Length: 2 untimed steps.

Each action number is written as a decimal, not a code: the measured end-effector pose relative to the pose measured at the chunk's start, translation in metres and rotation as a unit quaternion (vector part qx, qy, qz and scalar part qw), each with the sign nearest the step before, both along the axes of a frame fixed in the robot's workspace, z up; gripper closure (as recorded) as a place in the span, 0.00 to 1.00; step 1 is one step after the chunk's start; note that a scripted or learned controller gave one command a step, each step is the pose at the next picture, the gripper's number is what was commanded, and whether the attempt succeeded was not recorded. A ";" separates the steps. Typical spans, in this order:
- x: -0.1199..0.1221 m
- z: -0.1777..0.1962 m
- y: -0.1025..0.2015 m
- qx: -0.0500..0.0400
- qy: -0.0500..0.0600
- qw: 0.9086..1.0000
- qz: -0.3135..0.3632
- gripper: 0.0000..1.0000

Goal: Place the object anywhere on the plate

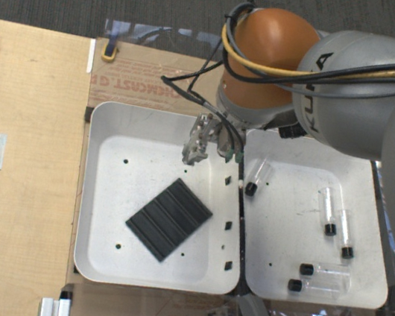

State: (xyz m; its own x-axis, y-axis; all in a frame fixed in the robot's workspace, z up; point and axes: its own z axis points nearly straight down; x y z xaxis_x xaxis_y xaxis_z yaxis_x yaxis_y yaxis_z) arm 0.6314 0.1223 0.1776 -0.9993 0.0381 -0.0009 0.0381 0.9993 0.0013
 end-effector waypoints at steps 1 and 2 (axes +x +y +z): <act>-0.051 0.009 -0.025 -0.001 -0.001 0.972 0.236 1.00; -0.051 0.009 -0.024 0.000 -0.001 0.972 0.236 0.00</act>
